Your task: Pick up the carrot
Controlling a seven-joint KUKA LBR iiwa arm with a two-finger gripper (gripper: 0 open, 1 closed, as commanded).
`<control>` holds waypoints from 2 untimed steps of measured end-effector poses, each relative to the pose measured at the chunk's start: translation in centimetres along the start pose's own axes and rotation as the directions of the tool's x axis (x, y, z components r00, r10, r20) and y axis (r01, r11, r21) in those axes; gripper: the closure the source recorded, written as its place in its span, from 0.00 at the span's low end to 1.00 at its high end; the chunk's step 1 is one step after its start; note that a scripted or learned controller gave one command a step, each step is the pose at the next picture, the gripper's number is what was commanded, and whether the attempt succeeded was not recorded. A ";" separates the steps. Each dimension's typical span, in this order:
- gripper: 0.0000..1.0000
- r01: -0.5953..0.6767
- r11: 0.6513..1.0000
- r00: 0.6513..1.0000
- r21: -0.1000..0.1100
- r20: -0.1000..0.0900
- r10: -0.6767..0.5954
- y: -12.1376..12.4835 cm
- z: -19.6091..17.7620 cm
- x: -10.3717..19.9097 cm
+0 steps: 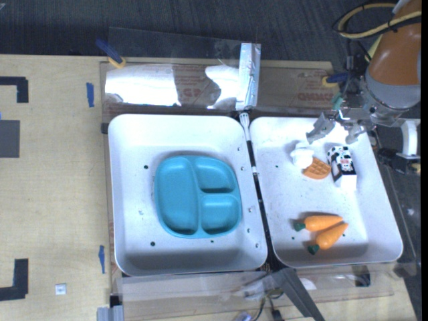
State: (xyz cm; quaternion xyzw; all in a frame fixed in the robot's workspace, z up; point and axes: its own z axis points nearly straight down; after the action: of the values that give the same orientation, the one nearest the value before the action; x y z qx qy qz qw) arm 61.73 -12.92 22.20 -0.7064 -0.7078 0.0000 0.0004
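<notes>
Two orange carrots with green stem ends lie side by side near the front of the right bin: one carrot lies flat, the other carrot sits just in front of it at a slant. My gripper hangs over the bin's back right corner, well behind the carrots. Its fingers are spread open with nothing between them.
A white lump, an orange waffle-like piece and a black-and-white item lie just in front of the gripper. The left bin holds a blue divided plate. Shiny clear plastic stands behind the bins.
</notes>
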 end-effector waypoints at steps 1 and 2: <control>0.00 -0.053 0.999 0.999 0.006 0.000 0.053 -5.1 9.6 -0.5; 0.00 0.056 0.998 0.998 -0.005 0.002 -0.056 -11.9 13.5 -0.8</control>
State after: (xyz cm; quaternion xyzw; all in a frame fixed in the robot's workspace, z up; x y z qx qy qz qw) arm 49.82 -13.78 8.73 -0.6862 -0.7274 -0.0015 -0.0021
